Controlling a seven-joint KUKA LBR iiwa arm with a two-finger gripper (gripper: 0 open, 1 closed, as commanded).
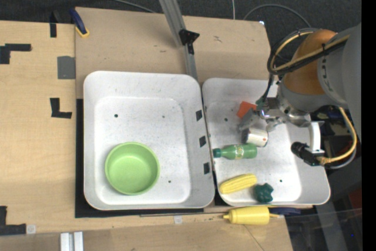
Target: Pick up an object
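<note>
The pincer (254, 126) sits low in the right bin (305, 188), right over a small white cylinder (257, 138) beside the green bottle (236, 153), probably lining up a grab, though its grip state is impossible to tell from here.

You have two white bins, the left bin (141, 82) and the right bin (305, 185), both finely speckled with dark dots. The bowl (132, 167) is light green. The bottle (236, 153) is green with a paler yellowish middle. The corn cob (237, 183) is yellow, and the small lump (263, 192) beside it dark green. The orange-red piece (246, 108) sits by a white cup (257, 138), which may have a reddish edge. The bench (35, 85) is tan with black tape marks, and the arm (329, 67) is grey with orange
</note>
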